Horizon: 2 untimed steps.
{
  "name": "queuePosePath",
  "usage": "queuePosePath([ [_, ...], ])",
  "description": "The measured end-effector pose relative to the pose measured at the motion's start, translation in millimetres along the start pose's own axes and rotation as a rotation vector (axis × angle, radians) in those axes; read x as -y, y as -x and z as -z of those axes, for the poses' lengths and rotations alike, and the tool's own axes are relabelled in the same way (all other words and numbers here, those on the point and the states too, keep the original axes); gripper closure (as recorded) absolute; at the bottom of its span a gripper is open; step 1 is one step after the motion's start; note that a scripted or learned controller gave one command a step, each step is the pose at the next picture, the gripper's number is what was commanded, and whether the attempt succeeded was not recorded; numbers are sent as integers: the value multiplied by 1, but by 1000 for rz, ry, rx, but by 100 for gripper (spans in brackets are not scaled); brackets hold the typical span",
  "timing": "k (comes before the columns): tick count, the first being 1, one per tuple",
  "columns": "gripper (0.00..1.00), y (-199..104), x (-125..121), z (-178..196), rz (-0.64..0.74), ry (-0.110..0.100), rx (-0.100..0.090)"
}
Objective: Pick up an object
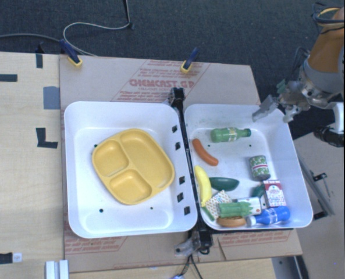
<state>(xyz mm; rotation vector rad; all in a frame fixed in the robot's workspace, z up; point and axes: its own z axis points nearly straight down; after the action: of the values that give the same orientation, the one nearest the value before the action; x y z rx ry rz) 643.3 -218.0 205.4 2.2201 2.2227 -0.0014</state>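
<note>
Near the tabletop's front edge, the right bin of glossy white plastic holds a blue bottle, a banana, a red sausage and a green bottle. The left bin carries a yellow sectioned tray, both on brown cardboard. Beyond lies dark carpet; the gripper hangs above the right bin's far right corner, its grasp impossible to tell.

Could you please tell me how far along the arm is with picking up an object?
Nothing looks done yet. The gripper hovers at the right bin's upper right rim with nothing between its fingers. The green bottle, sausage and banana lie in that bin. Choosing, grasping and lifting all remain.
</note>
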Motion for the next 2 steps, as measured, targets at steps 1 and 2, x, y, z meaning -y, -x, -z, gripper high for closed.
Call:
queuePosePath([
  [1,0,-48,-19,-116,2,2,0],
  [2,0,-125,-26,-120,2,2,-2],
])
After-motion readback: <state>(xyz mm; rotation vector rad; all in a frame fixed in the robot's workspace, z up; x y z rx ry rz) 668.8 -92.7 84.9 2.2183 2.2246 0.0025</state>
